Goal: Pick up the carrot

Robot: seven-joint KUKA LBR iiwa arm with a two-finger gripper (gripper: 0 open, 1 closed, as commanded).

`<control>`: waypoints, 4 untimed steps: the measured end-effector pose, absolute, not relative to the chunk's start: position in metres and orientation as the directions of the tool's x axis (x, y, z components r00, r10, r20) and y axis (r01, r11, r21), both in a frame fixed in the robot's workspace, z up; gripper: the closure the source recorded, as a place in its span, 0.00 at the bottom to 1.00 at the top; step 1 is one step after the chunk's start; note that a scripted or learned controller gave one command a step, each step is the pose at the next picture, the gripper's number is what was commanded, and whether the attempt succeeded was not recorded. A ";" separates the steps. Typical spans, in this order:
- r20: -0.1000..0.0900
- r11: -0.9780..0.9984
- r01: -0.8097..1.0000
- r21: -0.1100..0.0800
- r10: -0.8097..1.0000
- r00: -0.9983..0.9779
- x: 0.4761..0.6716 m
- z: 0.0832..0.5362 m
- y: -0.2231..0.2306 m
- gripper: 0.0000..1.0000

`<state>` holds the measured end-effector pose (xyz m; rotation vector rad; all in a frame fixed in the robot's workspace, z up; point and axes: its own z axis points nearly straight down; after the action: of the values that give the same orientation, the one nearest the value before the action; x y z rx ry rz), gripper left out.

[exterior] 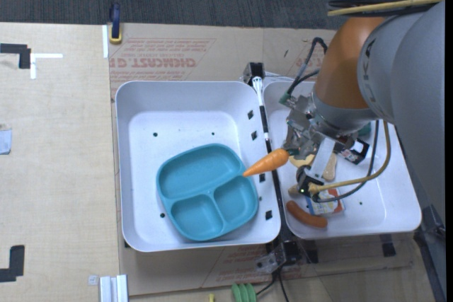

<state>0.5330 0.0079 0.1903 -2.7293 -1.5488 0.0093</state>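
Observation:
An orange carrot (pixel 266 162) hangs above the wall between the two bins, its pointed tip aimed down-left over the edge of the blue divided plate (pixel 205 192). Its thick end sits between the fingers of my gripper (pixel 291 150), which is shut on it. The grey arm with its orange band (pixel 347 74) reaches in from the right over the right bin (pixel 396 208) and hides much of that bin's contents.
The blue plate lies in the left bin (pixel 141 109), toward its front. In the right bin a reddish sausage (pixel 306 216) lies near the front wall beside a small packet (pixel 327 204). Cables loop under the wrist.

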 end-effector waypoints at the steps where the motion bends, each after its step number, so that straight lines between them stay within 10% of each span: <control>1: -0.004 -0.338 0.941 -0.006 0.941 0.338 0.502 0.157 0.139 1.00; 3: -0.005 -0.436 0.900 -0.005 0.900 0.436 0.477 0.170 0.130 1.00; 4: -0.004 -0.438 0.899 -0.005 0.899 0.438 0.477 0.170 0.130 0.00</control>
<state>0.4774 0.1301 0.1699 -2.6622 -1.6648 0.0099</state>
